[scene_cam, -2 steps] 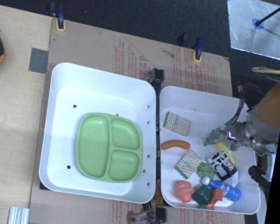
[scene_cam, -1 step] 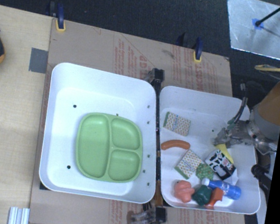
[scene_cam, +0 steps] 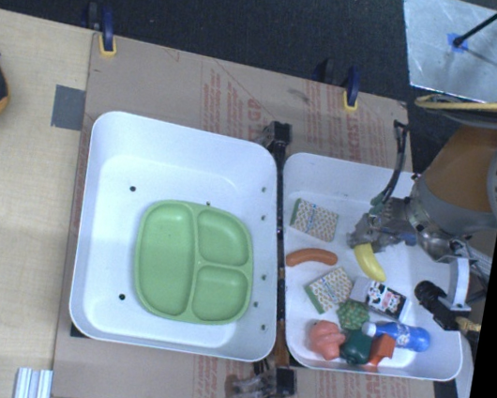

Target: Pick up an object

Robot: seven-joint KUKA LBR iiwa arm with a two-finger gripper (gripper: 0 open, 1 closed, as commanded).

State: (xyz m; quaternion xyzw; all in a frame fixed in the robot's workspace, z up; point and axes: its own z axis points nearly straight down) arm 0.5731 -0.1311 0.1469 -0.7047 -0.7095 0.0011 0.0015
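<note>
We are at the reach-in step: the tool hangs low in the right bin, right of centre in the frame, just above the yellow banana (we cannot tell whether it is released or clenched). Next, we judge, comes settling squarely over the banana and closing.

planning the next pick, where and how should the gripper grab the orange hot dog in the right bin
Grip the hot dog across its middle, coming straight down from above. It lies flat on the right bin floor, long axis roughly left-right, so the fingers should close front-to-back across its narrow width. Bare floor on both long sides probably leaves finger room; the patterned card sits just below-right.
</note>
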